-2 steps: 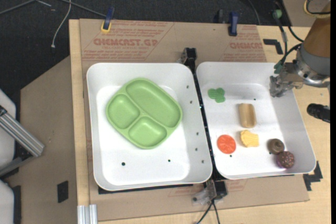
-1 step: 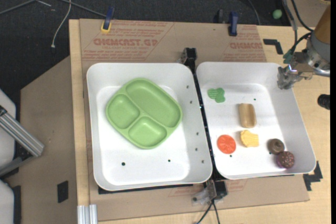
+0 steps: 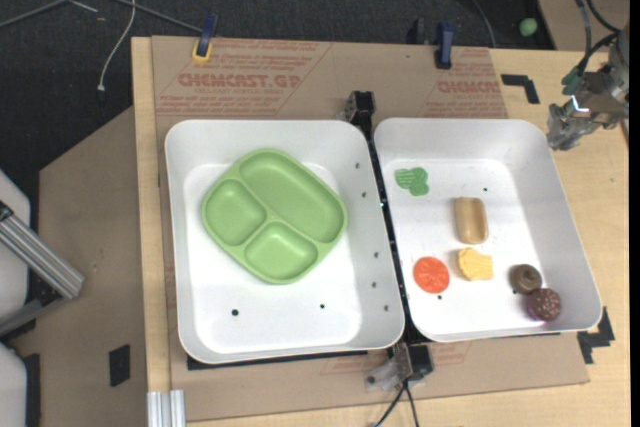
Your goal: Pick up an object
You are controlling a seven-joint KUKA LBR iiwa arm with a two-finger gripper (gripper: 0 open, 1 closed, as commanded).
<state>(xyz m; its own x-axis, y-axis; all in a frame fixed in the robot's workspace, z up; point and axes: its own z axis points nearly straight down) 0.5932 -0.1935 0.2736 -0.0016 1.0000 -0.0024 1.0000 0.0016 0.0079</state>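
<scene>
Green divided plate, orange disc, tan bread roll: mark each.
Green divided plate [image 3: 275,214], camera view, centre ridge.
Orange disc [image 3: 431,275], camera view, middle of top face.
Tan bread roll [image 3: 470,219], camera view, middle.

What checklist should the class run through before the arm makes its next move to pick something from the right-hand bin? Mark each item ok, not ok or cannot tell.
1. Gripper above a target: not ok; it sits beyond the right bin's far right corner.
2. Fingers open: cannot tell.
3. Objects lie apart enough to grasp: ok for the tan roll and green piece; not ok for the brown donut and dark red ball, which touch.
4. Orange disc and yellow piece: close together, cannot tell if touching.
5. Green divided plate out of the way: ok, it lies in the left bin.
</scene>
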